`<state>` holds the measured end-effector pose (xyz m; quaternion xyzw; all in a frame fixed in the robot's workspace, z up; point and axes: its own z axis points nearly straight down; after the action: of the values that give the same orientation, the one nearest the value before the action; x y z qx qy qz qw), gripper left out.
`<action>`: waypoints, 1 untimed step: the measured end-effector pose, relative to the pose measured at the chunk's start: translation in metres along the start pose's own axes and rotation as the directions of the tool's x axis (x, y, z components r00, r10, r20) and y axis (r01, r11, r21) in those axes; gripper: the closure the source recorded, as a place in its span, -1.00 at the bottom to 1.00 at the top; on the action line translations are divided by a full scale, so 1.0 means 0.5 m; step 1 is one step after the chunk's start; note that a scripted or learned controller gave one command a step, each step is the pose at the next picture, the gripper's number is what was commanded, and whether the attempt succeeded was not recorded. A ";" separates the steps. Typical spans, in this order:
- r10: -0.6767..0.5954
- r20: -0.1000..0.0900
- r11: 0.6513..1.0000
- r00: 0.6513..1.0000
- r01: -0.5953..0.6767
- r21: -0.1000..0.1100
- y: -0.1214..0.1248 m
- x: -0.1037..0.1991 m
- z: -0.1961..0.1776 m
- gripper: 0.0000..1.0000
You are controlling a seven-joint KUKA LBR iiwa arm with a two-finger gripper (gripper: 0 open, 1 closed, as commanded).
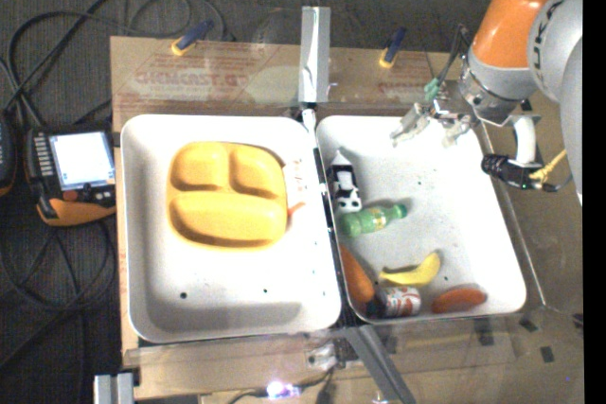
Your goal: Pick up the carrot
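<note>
Pincer [434, 121] splayed above smooth white bin [492, 203]; tapered orange carrot [357, 276] below.

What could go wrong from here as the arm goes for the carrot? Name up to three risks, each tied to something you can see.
1. The carrot lies tight against the right bin's left wall, leaving a finger little room on that side.
2. A can and banana crowd it, so the fingers may nudge or grab those instead.
3. The gripper hovers at the bin's far edge; the green bottle lies roughly between it and the carrot.
</note>
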<state>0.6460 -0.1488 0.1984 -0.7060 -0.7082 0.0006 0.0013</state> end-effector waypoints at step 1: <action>0.007 0.005 1.000 1.000 -0.007 -0.007 -0.126 0.087 0.148 -1.00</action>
<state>0.5828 -0.1052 0.1246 -0.7086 -0.7056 0.0000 -0.0032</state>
